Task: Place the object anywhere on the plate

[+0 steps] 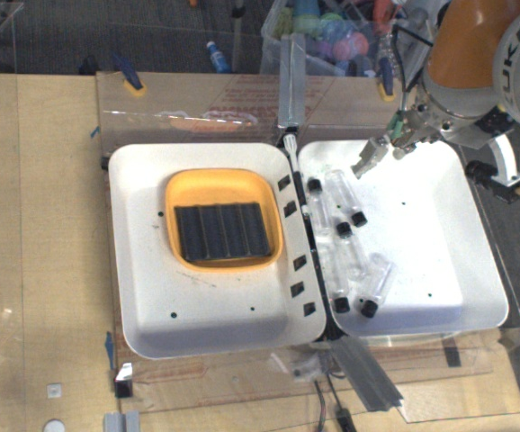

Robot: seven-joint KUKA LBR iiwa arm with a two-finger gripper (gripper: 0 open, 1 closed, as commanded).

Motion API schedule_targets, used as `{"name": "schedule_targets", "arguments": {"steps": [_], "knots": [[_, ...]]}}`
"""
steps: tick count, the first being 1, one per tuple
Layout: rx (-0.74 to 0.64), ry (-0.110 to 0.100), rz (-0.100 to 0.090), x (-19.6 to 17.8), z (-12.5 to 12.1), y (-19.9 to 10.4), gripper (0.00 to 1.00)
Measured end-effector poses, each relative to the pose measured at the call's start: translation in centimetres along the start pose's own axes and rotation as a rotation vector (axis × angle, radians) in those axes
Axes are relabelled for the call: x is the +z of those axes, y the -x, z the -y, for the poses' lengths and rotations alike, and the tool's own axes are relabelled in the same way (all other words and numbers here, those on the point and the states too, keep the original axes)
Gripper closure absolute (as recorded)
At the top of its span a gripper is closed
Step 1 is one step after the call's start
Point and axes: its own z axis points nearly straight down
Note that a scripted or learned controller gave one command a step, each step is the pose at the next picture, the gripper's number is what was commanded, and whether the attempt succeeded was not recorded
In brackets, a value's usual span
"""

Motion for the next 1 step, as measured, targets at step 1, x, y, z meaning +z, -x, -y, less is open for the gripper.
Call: {"name": "schedule_targets", "arguments": {"steps": [1], "knots": [[-0.069, 0.001, 0.002, -0.31, 2.51, 6.05, 0.00]]}}
